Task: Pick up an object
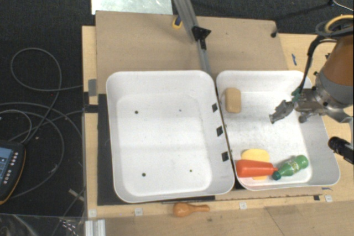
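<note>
— Hovering over the right-hand shallow white bin (326, 168), the grey two-finger gripper (278, 113) is pointing left, fingers apart, and nothing is sitting between them.

— Is it touching anything?

— Can't tell whether the tips are meeting the bin floor. The grey arm with the orange band (337, 72) is reaching in from the right, wrist angling down toward the bin's middle.

— And the objects?

— The tan rounded block (233, 100) is lying near the bin's upper left corner, well apart from the gripper. Along the near edge, the yellow rounded piece (256, 155), the orange carrot-shaped toy (253, 168) and the green plastic bottle (291, 167) are crowding together, touching.
</note>
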Controlling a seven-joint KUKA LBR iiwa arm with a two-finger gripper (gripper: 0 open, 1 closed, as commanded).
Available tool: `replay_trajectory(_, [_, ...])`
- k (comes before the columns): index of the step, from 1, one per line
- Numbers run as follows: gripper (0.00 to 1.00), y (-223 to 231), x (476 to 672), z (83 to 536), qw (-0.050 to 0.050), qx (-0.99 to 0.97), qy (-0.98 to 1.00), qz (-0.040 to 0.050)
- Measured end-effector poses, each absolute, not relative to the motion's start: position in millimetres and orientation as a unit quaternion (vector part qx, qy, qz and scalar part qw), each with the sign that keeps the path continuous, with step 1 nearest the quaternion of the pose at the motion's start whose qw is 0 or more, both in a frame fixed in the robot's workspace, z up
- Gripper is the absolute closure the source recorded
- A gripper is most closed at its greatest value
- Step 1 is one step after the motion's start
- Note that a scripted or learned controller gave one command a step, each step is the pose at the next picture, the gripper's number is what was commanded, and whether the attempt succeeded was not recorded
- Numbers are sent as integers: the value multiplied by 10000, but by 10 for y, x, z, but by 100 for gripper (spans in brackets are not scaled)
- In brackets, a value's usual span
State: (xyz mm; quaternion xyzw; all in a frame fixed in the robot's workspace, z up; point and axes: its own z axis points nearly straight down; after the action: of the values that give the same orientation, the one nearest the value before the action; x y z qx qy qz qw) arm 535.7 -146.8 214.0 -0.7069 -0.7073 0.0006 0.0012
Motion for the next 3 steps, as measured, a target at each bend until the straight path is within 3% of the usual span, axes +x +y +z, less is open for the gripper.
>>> replay_trajectory(2, [0,-1402,5380,902,24,-7068,-7074,10])
replay_trajectory(3, [100,-1414,5401,1044,-11,-7070,-7072,-8])
